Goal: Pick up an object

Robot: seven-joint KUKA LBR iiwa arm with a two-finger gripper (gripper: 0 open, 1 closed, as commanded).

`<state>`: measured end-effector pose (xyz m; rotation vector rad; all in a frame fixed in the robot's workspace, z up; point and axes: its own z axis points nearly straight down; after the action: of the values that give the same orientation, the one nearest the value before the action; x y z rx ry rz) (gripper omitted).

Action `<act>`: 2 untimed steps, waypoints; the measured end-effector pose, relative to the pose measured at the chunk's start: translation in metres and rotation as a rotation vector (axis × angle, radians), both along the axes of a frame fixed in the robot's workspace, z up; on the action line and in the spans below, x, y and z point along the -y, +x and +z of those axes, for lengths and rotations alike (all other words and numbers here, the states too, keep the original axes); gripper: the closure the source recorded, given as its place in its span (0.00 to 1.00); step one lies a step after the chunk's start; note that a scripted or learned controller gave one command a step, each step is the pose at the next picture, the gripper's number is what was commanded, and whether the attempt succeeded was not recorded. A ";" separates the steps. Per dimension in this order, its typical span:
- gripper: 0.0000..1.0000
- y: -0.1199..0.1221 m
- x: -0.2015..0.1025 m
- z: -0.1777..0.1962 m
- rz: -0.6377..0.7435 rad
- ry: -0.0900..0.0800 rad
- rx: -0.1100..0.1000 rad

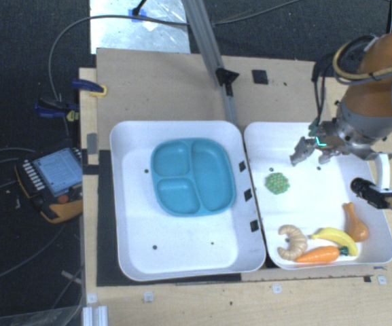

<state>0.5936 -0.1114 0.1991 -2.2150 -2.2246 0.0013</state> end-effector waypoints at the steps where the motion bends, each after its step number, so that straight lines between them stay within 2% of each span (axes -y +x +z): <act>1: 0.00 0.001 0.000 0.002 0.000 -0.001 0.004; 2: 0.00 -0.004 -0.005 -0.058 -0.003 -0.001 0.000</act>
<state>0.5891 -0.1063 0.1408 -2.2181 -2.2217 0.0024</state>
